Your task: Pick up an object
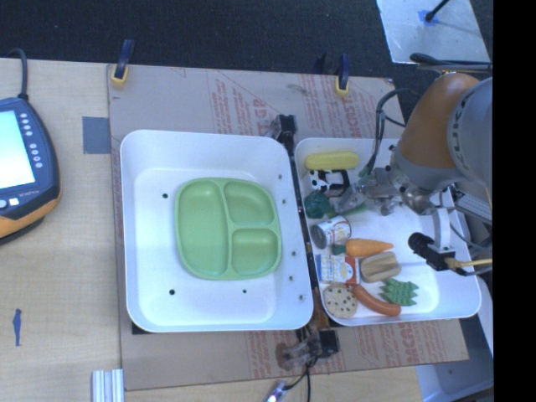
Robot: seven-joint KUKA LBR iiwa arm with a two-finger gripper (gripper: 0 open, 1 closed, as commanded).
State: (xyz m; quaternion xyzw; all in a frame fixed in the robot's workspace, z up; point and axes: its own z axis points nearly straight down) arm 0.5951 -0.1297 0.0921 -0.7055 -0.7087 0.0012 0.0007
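At far left a handheld control pendant (21,170), orange-rimmed with a lit screen, lay on the wooden worktop (59,308). A cardboard sheet (251,99) with red printed tape covered the middle of the worktop, held by yellow-and-blue clamps (121,65) along its far edge. The left bin (151,308), shallow, white and round-cornered, held a pale green compartment plate (228,227) of smooth moulded plastic with three recesses. The right bin (456,304) stood just beside it, their rims nearly touching. Along its left side lay a cluster of toy foods: a yellow banana (332,160) at the far end, a black-and-white cow-patterned piece (328,180), a dark green item (317,203), a small tin can (331,232), an orange carrot (367,247), a printed carton (334,269), a tan bread slice (379,266), a speckled round cookie (340,301), a red sausage (376,302) and a jagged green leaf (399,291). The gripper (368,198) of the grey arm (444,132) hung over the far half of the right bin, near the cow-patterned piece; how far the jaws stood apart could not be told, and no object was seen between them.
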